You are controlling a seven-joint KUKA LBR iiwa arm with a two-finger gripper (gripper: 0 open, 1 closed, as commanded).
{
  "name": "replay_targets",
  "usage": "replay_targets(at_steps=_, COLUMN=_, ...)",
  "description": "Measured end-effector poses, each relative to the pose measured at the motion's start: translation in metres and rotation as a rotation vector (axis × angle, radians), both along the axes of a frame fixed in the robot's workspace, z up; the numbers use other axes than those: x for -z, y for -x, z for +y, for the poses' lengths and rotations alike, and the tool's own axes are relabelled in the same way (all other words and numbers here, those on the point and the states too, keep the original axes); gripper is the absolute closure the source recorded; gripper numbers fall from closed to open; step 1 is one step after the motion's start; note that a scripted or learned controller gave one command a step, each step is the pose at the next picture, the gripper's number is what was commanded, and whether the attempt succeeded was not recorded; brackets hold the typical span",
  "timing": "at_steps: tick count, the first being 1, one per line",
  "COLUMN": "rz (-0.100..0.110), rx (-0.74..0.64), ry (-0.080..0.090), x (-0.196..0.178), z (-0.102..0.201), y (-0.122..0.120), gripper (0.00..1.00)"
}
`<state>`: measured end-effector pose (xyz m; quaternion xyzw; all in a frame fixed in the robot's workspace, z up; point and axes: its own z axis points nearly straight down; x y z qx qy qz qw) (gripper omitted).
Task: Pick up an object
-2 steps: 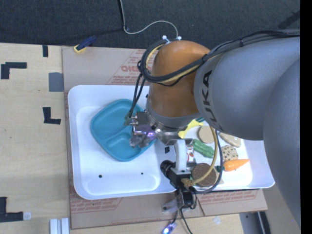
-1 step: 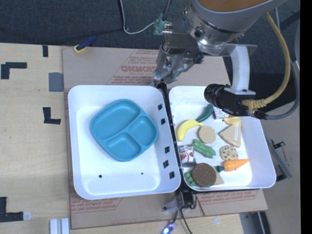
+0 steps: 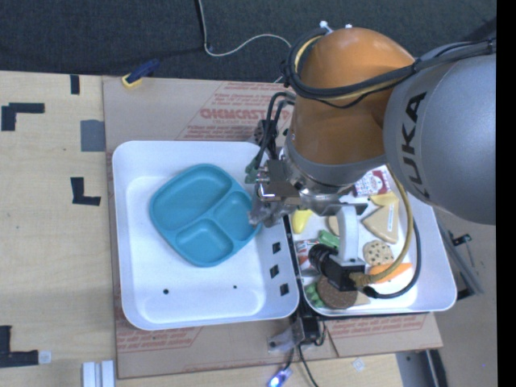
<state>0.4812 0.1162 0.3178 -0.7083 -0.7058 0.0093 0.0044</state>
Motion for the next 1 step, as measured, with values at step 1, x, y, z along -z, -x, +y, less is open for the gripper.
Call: replay_targets(at_steps=1, rz=-0.024, rx=0.003, ry=-0.005, x=-0.0649, z=-0.0757, y=-0.0028, gripper=1.0)
